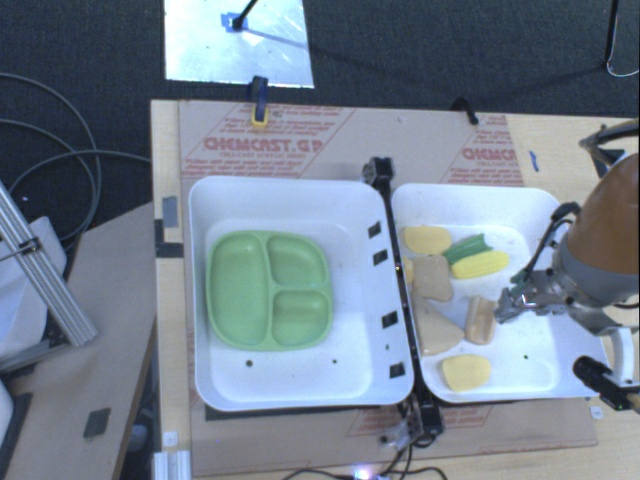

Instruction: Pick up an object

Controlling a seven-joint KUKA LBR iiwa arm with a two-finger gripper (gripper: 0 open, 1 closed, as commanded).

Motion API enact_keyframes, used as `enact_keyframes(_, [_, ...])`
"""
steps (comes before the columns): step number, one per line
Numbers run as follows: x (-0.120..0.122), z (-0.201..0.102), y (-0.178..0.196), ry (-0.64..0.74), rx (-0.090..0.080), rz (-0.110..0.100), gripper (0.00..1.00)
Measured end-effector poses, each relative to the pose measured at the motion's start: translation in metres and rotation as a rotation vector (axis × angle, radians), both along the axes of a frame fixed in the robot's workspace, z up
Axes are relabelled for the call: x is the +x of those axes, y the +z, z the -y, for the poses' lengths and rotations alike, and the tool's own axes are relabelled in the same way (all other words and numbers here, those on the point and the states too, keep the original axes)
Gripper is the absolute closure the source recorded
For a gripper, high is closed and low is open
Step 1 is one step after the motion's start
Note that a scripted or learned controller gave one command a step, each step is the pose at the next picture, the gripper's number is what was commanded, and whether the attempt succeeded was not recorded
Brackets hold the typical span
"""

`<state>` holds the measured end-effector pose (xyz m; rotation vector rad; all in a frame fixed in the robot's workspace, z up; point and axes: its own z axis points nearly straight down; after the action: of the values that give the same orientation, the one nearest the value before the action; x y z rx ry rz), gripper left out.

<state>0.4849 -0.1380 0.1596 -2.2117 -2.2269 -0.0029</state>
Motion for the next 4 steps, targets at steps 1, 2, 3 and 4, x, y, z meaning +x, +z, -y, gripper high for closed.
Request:
enact_keyframes(1, [0.024, 0.049, 0.061, -0.008, -0.009, 0.010, 1.00])
enact_keyframes(2, [0.025, 0.001, -0.011, 0.001, 0.000, -0.003, 1.00])
enact_keyframes(3, [0.027, 0.004, 0.004, -0.001, -0.004, 0.005, 1.00])
enact_keyframes(4, [0.028, 0.005, 0.014, 0.001, -0.004, 0.007, 1.00])
